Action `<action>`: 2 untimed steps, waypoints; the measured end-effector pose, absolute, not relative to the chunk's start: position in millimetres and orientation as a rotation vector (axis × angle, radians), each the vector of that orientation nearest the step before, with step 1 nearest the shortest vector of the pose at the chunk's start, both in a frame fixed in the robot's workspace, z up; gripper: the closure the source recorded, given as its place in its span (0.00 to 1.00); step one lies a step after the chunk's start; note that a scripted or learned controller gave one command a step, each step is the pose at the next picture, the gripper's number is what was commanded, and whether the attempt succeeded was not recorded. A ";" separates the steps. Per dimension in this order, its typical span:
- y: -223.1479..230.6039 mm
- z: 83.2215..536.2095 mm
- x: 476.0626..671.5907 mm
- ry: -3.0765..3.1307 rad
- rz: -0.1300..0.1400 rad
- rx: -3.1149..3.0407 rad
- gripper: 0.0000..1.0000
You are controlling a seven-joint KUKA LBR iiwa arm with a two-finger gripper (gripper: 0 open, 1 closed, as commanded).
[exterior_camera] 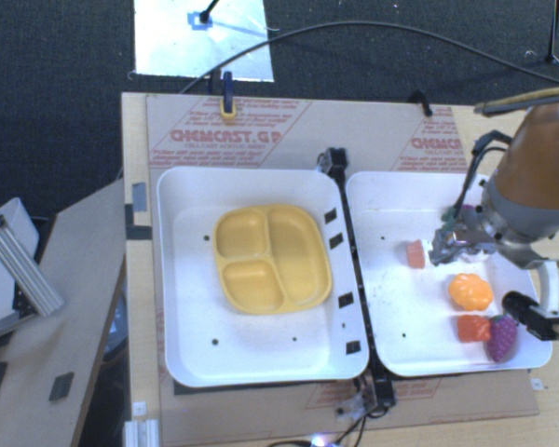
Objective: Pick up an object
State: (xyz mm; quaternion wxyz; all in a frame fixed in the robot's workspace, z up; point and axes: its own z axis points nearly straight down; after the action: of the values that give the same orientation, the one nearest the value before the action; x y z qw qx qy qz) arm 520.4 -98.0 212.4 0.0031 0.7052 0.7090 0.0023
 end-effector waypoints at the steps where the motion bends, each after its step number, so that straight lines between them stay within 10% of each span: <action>1: -96.3 262.3 531.6 2.223 0.007 2.211 1.00; 2: -55.7 251.5 550.9 2.228 0.004 2.211 1.00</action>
State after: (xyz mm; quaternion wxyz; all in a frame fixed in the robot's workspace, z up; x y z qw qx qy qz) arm 550.9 -55.7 251.5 0.0013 0.7043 0.7099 0.0012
